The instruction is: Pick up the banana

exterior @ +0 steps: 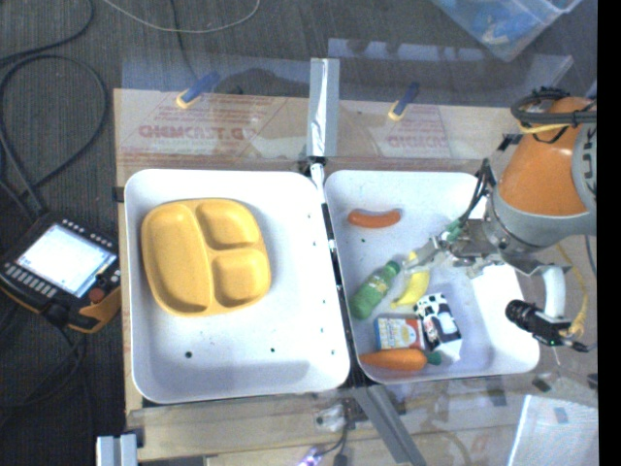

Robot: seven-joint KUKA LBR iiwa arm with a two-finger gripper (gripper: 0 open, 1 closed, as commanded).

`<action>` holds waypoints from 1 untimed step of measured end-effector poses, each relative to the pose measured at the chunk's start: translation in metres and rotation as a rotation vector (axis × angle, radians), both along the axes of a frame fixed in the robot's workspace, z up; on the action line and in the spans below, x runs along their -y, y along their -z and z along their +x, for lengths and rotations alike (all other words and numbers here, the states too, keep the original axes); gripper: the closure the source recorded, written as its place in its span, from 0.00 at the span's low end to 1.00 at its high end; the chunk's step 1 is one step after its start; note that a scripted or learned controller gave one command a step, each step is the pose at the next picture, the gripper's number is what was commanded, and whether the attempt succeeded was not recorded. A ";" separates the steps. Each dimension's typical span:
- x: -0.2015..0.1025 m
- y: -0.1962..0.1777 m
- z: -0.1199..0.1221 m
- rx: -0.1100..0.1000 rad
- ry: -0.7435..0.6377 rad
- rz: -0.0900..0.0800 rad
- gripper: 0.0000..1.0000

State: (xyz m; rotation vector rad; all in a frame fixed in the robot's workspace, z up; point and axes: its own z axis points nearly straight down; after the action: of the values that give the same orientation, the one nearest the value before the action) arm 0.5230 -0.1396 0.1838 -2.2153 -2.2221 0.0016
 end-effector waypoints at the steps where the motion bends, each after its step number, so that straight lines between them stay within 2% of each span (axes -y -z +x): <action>1: 0.018 0.094 0.057 0.015 0.027 -0.004 0.00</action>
State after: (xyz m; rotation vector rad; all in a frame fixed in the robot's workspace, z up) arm 0.5800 -0.1581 0.0895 -2.2546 -2.2017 -0.0114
